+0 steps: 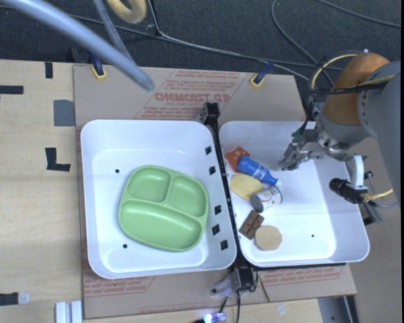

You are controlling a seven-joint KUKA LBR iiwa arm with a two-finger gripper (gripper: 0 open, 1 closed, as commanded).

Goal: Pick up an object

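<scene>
My pincer (291,159) hangs low over the right bin (337,247), toward its back, with the orange band of my wrist above it. I cannot tell from this slant how it is set, and nothing shows in its grip. The things I could take lie well to its left, crowded against the divider between the bins: a blue tube (257,170) lying over a red packet (237,156), a pale yellow lump (244,186) just below them, a small grey piece with a loop of thin wire (264,199) beside it, then a brown block (250,224) touching a tan round disc (268,237). The left bin (97,200) holds a green divided tray (164,207), far from me. My worry is the crowding. If I come down on the tube, I judge I may nudge the packet or the lump and have the tube roll aside, since it looks round and smooth. The wire could snag on me. The disc and block look flat, so I may close over them and lift nothing. Everything sits near the bin wall too, and that wall could block a clean descent. Where I hang now there is bare white floor beneath me, so closing here would gain nothing.
</scene>
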